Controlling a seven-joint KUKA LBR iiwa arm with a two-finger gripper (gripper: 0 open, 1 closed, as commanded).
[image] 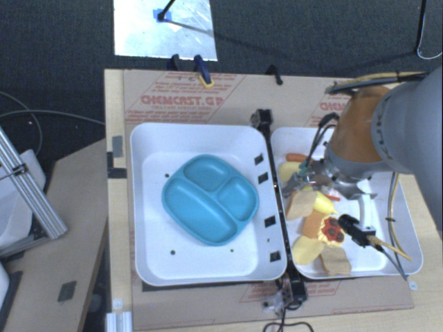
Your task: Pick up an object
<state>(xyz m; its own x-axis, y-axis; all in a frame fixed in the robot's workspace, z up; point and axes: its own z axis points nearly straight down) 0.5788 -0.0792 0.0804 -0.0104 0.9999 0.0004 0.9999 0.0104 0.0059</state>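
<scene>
Camera view is showing my pincer (302, 180) hovering low in the right bin (405, 251); whether it is clenched I cannot tell. I am judging the nearest pick, a tan wedge (300, 203), lying just at 6 o'clock from it.

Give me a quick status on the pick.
End effector low in right bin, over the food pile. Grip unconfirmed. Blue divided plate alone in left bin.
</scene>
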